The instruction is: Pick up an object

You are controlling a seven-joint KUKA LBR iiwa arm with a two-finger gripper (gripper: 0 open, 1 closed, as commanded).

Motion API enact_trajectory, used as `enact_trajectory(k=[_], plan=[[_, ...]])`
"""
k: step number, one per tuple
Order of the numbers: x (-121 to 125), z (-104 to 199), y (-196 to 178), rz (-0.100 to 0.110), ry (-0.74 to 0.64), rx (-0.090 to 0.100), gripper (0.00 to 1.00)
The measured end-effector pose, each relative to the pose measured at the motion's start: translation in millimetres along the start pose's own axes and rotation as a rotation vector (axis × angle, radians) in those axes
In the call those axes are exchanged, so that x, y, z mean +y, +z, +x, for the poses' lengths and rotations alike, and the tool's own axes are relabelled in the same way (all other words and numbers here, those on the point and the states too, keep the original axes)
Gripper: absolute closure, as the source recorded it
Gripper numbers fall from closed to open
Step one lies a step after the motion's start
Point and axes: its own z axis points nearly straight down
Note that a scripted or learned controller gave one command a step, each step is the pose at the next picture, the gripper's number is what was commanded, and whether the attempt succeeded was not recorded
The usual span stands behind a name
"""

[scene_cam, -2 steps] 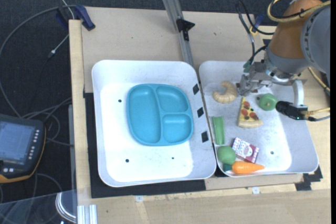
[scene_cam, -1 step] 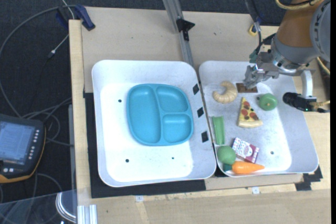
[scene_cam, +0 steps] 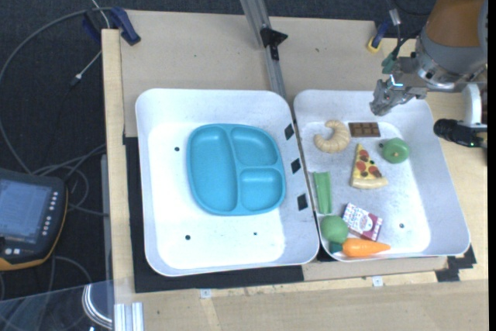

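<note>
The gripper (scene_cam: 385, 99) hangs over the top edge of the right bin (scene_cam: 453, 198), near the upper right of the frame. It is small and dark here, so I cannot tell how wide it is, and I see nothing in it.

The things to pick up all lie in the right bin. The closest one to the gripper is the chocolate bar (scene_cam: 364, 129), just below it. The croissant (scene_cam: 333, 136) lies just to the left of the bar.

What could go wrong? The chocolate bar is thin and flat, so I think the gripper could slide over it and come up with nothing. The gripper is also close to the bin's wall and might bump it. At the bottom of the bin the things lie packed together, so a grab there could push one away or catch two.

Now I count. There are two white bins. The left bin (scene_cam: 155, 167) has one blue plate (scene_cam: 235, 167) with three parts. The right bin has one croissant, one chocolate bar, one pizza slice (scene_cam: 366, 168), one green apple (scene_cam: 394, 150), one green stick (scene_cam: 322, 191), one round green fruit (scene_cam: 334, 229), one pink packet (scene_cam: 362, 221) and one carrot (scene_cam: 365, 248).
</note>
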Motion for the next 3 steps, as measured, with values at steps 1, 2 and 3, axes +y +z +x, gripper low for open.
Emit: enact_trajectory(k=[1, 2, 3], plan=[[7.5, 61.4, 2.2, 0.007, -0.005, 0.004, 1.0], [3.9, 112.6, 6.8, 0.011, -0.004, 0.004, 1.0], [11.7, 166.1, -9.5, 0.005, -0.005, 0.004, 1.0]])
